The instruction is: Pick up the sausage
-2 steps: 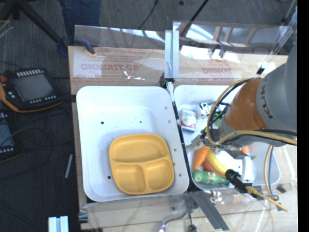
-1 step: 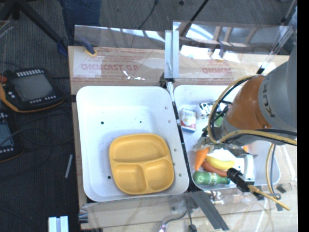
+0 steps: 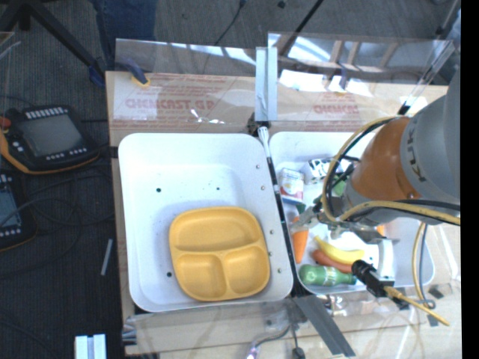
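Observation:
The sausage [image 3: 324, 259] is a reddish-brown piece lying in the right bin [image 3: 426, 271] near its front. It is wedged between a yellow banana [image 3: 338, 250] above it and a green bottle [image 3: 326, 276] below it. The grey arm with its orange band [image 3: 383, 164] reaches over the right bin. Its gripper [image 3: 331, 214] hangs low above the pile, just behind the banana and a little behind the sausage. The wrist and cables hide most of it.
An orange carrot [image 3: 299, 242] lies by the right bin's left wall, and white packets [image 3: 292, 182] sit behind it. The left bin [image 3: 150, 200] holds a yellow divided plate [image 3: 219, 251]. Cables loop round the wrist and trail over the front right.

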You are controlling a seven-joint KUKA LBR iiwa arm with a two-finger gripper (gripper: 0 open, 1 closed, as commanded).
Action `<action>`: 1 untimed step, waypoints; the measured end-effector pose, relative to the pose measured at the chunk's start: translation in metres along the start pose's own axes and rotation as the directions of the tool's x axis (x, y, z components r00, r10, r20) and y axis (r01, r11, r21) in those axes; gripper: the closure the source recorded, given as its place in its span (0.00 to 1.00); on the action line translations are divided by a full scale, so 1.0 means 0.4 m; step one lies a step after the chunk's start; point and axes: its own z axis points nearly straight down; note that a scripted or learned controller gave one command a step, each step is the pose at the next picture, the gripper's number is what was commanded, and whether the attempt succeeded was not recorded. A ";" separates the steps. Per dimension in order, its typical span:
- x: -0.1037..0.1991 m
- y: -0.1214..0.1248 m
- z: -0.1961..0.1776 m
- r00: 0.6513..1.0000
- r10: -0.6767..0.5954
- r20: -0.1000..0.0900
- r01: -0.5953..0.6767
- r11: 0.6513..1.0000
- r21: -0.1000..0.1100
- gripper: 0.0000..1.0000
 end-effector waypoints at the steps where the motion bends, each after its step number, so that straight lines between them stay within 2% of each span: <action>1: -0.003 -0.033 0.023 0.998 -0.067 0.002 0.067 0.998 -0.004 0.00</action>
